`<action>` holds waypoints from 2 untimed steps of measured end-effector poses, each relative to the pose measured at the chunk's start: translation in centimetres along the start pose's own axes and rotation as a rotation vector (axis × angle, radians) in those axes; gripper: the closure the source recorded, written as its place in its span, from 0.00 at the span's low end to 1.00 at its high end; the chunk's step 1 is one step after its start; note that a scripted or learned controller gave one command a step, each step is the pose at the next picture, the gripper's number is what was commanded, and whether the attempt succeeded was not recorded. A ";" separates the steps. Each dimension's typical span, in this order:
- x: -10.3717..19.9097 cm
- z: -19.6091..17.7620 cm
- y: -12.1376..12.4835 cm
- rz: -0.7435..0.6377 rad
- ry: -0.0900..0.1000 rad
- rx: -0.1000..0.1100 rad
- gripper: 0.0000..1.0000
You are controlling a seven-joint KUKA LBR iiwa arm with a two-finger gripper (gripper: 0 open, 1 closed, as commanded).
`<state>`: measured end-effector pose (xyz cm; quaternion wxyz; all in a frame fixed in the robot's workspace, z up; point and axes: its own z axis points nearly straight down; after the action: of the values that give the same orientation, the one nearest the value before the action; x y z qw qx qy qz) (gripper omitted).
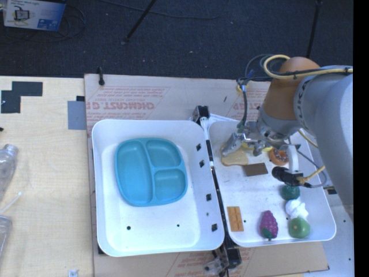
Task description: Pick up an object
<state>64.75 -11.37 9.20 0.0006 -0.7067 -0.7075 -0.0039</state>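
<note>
two shallow white bins sit side by side on a sheet of cardboard (144, 100) on a pale worktop (40, 149), seen from above at a slant.

along the near edge of the right bin (323, 227) lie a green ball (299, 229), a bunch of purple grapes (268, 224) and a small orange block (234, 219), spaced apart in a row. just behind the green ball sits a white lump (297, 209), touching or nearly touching it, and behind that a small teal thing (290, 192).

farther back, mid-bin, a flat brown tile (254, 169) lies just beside a tan slice (232, 158). the tool (247, 142) hangs right over the far edge of the tan slice, close above it; the brown tile lies just to the near side of the tool. whether the tool is open or shut, or touching the slice, cannot be told from this angle. a small orange thing (281, 155) lies just to the tool's right, partly hidden. the grey arm (323, 108) with its orange band reaches in from the right.

the left bin (109, 212) holds a blue divided plate (151, 171), lying flat near its middle.

at the far left edge of the worktop lies a clear plastic bottle (7, 160). beyond the worktop is dark floor, with a blue box (34, 7) in the far left corner.
</note>
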 end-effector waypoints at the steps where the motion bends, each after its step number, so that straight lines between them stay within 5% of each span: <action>1: 1.9 0.0 0.0 0.002 -0.010 -0.004 0.00; 2: 2.6 0.0 0.0 0.002 -0.012 -0.003 0.00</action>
<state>64.70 -8.80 9.24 -0.0049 -0.7075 -0.7067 -0.0007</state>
